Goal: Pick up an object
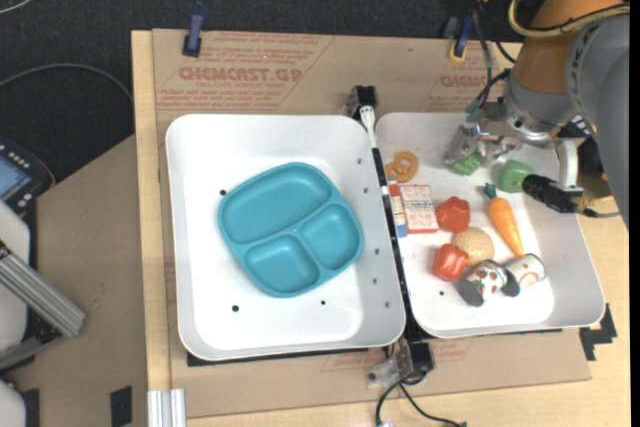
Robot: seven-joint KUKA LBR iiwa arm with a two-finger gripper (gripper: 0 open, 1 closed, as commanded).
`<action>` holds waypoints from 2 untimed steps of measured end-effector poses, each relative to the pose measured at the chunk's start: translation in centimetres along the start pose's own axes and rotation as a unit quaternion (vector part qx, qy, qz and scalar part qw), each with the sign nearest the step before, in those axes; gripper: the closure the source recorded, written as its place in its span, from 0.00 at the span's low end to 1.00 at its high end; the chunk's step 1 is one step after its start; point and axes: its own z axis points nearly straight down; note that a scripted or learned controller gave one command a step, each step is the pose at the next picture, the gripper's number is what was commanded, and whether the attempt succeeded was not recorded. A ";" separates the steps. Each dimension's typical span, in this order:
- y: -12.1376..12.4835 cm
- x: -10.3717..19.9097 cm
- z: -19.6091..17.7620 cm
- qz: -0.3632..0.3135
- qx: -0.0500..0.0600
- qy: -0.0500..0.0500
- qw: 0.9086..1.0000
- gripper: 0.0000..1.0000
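At the far end of the right bin (585, 300), the gripper (468, 153) hangs low over the bin floor, pointing down from the grey wrist. Whether it is apart or together cannot be determined from this view, and nothing can be confirmed as held. A small green piece (465, 166) shows directly at its tip; contact cannot be confirmed.

Items nearest the gripper:
- A green toy (513, 178) lies just to its right.
- An orange ring (404, 165) lies to its left, near the bin's inner wall.

Items further toward the near end of the same bin:
- A red-and-white carton (412, 209) lies flat beside the inner wall.
- A red toy (453, 213) sits just beside the carton.
- A carrot (506, 224) lies at a slant, leaf end toward the green toy.
- A tan round piece (474, 243) sits between the carrot and a second red piece (449, 262).
- A black-and-white figure (484, 283) and a white cup-shaped item (528, 269) lie nearest the front wall.

The left bin (185, 215) holds a teal divided plate (290, 228), well apart from the gripper.
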 end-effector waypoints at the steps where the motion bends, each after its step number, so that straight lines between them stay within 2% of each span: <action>1: 0.4 2.7 0.7 -0.002 -0.008 -0.001 1.000 1.00; 2: 0.5 11.6 -10.0 -0.006 -0.016 0.001 1.000 1.00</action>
